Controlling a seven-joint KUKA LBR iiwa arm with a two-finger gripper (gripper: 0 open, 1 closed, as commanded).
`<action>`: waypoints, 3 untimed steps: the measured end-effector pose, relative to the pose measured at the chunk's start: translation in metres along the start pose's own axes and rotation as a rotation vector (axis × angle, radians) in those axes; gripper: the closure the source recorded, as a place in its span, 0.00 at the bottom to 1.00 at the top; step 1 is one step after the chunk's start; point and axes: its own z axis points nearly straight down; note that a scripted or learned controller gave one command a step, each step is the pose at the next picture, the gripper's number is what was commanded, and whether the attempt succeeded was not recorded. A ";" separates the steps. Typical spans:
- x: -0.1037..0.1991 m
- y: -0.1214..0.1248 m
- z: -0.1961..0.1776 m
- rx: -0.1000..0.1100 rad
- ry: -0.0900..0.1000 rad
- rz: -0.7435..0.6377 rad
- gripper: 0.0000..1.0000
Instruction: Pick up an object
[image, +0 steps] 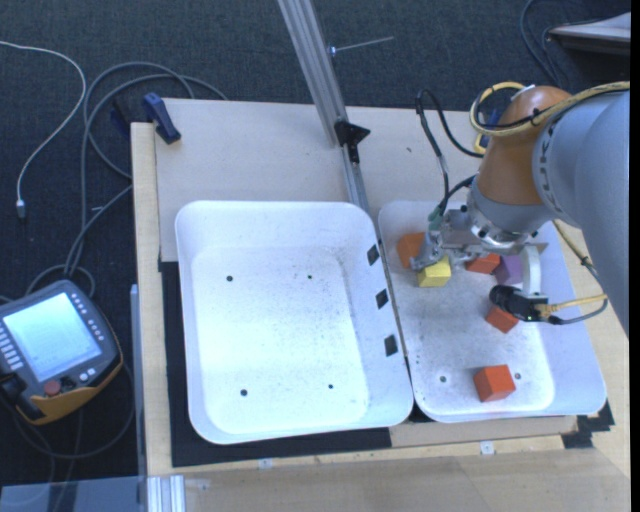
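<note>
One fixed camera, high above the bench, looking down at a slant.

We see both white bins whole — the left bin fills mid-frame, the right bin sits beside it — from a middling distance, with dark floor on the left and the arm entering from the right.

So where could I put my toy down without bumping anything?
The left bin has the most bare floor, rim to rim. In the right bin, there is a free patch at the near left, between the yellow block and the orange cube. Its far end is crowded with blocks under the claw.
</note>
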 end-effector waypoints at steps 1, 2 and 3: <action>-0.023 -0.072 0.012 0.011 0.002 0.007 1.00; 0.033 0.015 -0.094 -0.011 0.000 -0.005 1.00; 0.134 0.013 -0.091 0.002 0.004 -0.006 1.00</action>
